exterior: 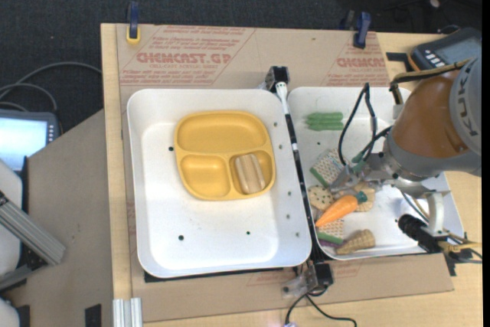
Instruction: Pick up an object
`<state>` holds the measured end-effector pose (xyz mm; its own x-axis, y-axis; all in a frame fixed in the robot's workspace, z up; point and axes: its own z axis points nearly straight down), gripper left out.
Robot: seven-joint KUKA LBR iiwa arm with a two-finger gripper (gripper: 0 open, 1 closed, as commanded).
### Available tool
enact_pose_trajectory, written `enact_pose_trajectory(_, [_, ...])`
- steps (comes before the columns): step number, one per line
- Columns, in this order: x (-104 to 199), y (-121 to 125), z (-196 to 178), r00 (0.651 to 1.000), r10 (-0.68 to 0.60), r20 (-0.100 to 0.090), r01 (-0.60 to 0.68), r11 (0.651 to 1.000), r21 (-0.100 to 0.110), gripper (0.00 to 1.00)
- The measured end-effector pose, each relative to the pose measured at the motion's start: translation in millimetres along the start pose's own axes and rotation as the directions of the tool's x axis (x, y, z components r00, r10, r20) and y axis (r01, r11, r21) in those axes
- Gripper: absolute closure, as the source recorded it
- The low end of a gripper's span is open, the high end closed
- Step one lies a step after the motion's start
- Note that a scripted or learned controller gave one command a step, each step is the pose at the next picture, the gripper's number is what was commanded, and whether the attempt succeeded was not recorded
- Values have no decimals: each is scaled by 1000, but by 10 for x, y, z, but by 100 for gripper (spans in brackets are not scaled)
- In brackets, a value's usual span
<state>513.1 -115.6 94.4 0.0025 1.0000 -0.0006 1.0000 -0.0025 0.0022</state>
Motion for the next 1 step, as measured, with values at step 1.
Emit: enact_pose_trajectory(1, [848,904,-971,1000,-14,-2,14,1000,-16,100])
